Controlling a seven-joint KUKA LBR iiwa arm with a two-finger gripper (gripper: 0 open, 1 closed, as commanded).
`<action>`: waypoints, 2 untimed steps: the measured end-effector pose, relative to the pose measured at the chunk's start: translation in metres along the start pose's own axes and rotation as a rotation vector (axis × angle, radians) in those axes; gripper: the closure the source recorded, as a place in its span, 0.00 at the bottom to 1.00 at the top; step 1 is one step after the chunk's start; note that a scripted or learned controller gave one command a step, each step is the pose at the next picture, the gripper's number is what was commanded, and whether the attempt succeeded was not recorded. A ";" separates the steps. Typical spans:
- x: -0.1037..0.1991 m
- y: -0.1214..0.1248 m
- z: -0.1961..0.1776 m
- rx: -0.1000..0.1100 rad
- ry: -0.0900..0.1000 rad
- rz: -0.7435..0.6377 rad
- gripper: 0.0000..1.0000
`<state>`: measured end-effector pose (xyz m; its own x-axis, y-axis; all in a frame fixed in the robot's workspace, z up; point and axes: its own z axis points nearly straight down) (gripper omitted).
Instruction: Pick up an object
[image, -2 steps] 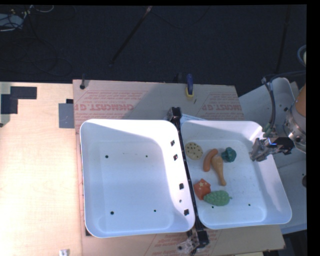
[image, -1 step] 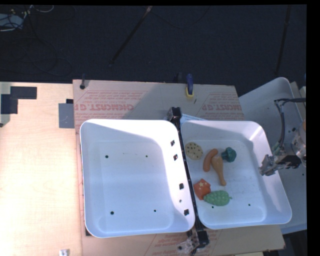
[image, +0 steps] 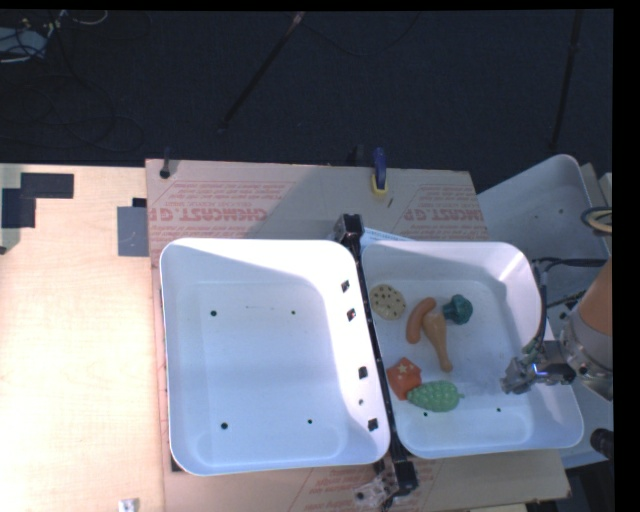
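— So, what is seen in the right bin (image: 520, 262)?

— Five small things are gathered in its left half. A round tan disc dotted with dark spots (image: 387, 299) is set nearest the divider. Just right of it an orange carrot-like piece (image: 420, 318) is laid with its long axis slanting from upper right to lower left. A tan drumstick-shaped piece (image: 438, 340) is touching it, its long axis running from upper left down to lower right, the thin end pointed toward the near wall. A dark teal broccoli-like piece (image: 458, 309) is placed just beside them on the right. Nearer the camera, a red-orange blocky piece (image: 404, 377) and a green bumpy oval (image: 435, 397) are set touching; the oval's long axis is laid left to right.

— And the gripper (image: 522, 377)?

— It is found low at the bin's right wall, well apart from the things. Nothing is seen between its fingers; how far they are parted cannot be told.

— The left bin (image: 260, 360)?

— Its white floor is marked by small dark dots.
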<state>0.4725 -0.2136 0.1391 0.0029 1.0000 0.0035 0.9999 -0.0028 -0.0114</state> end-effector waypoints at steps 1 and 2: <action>0.037 0.003 -0.117 -0.017 -0.004 -0.007 1.00; -0.001 0.009 0.029 -0.001 -0.001 -0.001 1.00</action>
<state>0.4816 -0.2140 0.1097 0.0022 1.0000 0.0023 0.9999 -0.0022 -0.0100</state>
